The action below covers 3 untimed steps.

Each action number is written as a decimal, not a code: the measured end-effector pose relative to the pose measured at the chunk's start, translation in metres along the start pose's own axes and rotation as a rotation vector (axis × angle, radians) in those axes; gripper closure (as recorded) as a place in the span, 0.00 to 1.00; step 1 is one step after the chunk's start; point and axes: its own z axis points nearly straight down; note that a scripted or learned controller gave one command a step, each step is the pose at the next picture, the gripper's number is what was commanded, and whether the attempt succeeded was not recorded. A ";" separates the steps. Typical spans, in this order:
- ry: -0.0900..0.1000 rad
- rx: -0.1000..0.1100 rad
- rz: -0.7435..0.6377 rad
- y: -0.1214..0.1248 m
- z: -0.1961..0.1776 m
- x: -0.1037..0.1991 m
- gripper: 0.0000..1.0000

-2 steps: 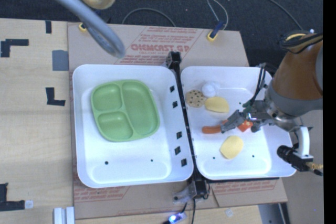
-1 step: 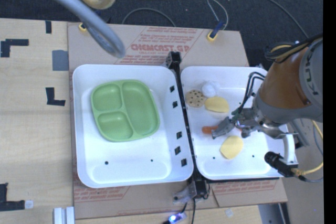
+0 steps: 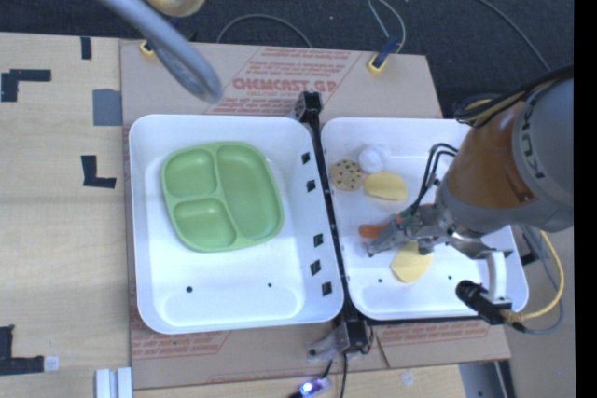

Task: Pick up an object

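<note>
Gripper [image 3: 384, 240] is sitting low inside the right bin [image 3: 485, 305], reaching in from the right, with the orange-banded wrist bulking over the bin's right half. Whether it is released or clenched on anything, I cannot tell: the tip is reading as a dark grey blur.

Relative to the gripper:
- Small red-orange piece [image 3: 370, 229] is lying right at the tip, touching or nearly so; contact is not resolvable.
- Pale yellow wedge [image 3: 410, 266] is lying just below and to the right, near the tip.
- Yellow oval piece [image 3: 385, 186] is sitting above it, a little apart.
- Speckled cookie [image 3: 347, 173] is lying up and to the left, near the divider between the bins.
- White round object [image 3: 371, 157] is sitting above the yellow oval piece, just beside the cookie.

Left bin [image 3: 149, 228] is lying well to the left of the gripper, across the divider, and is holding a green three-compartment plate [image 3: 224, 195] in its upper half.

Both bins are resting on a cardboard sheet [image 3: 280, 79] with red print.
</note>
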 end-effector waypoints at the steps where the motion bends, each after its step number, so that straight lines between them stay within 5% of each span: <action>1: 0.000 -0.002 -0.001 0.001 -0.012 0.001 1.00; 3: -0.002 -0.009 -0.001 0.004 -0.112 0.000 1.00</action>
